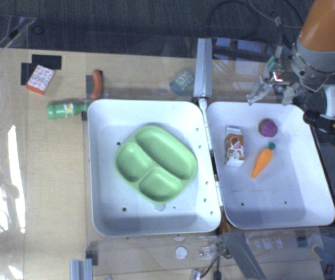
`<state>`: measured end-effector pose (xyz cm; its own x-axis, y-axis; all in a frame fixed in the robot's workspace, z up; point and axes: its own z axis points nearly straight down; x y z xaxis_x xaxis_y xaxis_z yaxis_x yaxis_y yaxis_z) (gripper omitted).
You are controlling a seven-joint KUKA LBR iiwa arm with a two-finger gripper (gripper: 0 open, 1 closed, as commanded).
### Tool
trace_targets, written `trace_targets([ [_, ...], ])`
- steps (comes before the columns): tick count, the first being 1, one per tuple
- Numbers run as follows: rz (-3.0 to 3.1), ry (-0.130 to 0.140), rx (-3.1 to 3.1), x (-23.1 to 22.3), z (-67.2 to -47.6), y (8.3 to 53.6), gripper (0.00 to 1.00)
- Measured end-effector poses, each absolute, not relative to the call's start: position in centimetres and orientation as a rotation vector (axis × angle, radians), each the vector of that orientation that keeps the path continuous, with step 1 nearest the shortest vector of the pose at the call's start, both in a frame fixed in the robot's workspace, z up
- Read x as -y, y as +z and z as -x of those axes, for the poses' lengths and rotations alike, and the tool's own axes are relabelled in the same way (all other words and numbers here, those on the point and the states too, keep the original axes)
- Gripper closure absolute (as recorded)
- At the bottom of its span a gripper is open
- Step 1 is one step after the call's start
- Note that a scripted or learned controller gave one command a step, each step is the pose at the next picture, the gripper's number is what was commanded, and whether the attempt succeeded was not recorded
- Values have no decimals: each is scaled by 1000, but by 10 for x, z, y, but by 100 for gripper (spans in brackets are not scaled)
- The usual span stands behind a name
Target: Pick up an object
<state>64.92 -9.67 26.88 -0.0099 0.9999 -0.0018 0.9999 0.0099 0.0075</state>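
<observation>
**Q:** What does the overhead view show?

**A:** Two shallow white plastic bins sit side by side on a wooden bench. The left bin holds a light green divided plastic tray. The right bin holds three small things: a purple round toy toward one o'clock of the bin's middle, an orange toy carrot with a green top just below it, and a small white and brown carton at about ten o'clock. The carrot and purple toy are near each other but apart.

**Q:** Where is the arm?

**A:** The grey arm with its orange band enters at the frame's one o'clock corner. Its two-finger gripper hangs over the right bin's far rim, fingers spread apart and nothing between them.

**Q:** How should the pick go?

**A:** I judge the reach has barely begun. The carrot looks the easiest grasp: come down straight over its middle and close across its narrow width, keeping clear of the purple toy.

**Q:** What is hard to make out?

**A:** The arm is cut off by the frame. The carton's print is too small to read. A clear sheet glares over the bench at nine o'clock.
</observation>
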Motion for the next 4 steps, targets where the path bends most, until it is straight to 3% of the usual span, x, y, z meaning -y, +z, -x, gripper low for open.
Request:
trace_targets([
  [1, -2239, 5, -2199, 92, -573, 137, 0],
  [2, -2197, 47, -2196, 101, -614, 116, 0],
  [3, -2146, 69, -2217, 102, -568, 111, 0],
  [4, -2166, 50, -2226, 125, -627, 109, 0],
])
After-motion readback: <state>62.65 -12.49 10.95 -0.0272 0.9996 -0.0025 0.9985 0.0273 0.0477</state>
